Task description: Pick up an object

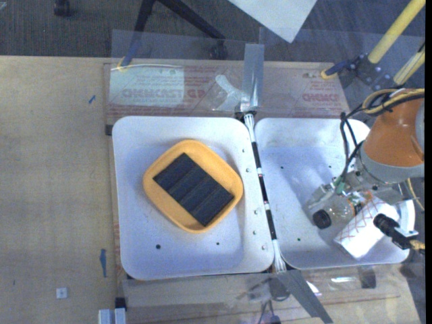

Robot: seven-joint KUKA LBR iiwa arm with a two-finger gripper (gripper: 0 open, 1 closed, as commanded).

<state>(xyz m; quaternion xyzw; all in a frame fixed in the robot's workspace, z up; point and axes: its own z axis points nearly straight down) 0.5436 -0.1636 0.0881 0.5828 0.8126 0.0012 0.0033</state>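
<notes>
A yellow rounded-square dish (192, 184) with dark slats in its middle lies in the left bin (135, 248), turned at a slant. My gripper (327, 208) is low in the right bin (290, 160), reaching in from the right under the orange band of the arm (395, 140). A white object with red line markings (359, 233) lies just to the gripper's lower right, near the bin's front corner and partly under the wrist. I see nothing clearly held.
A divider rim (260, 187) runs between the two bins. Cables loop beside the arm at the right bin's far right. A clear plastic sheet with red lettering (162, 93) lies behind the bins.
</notes>
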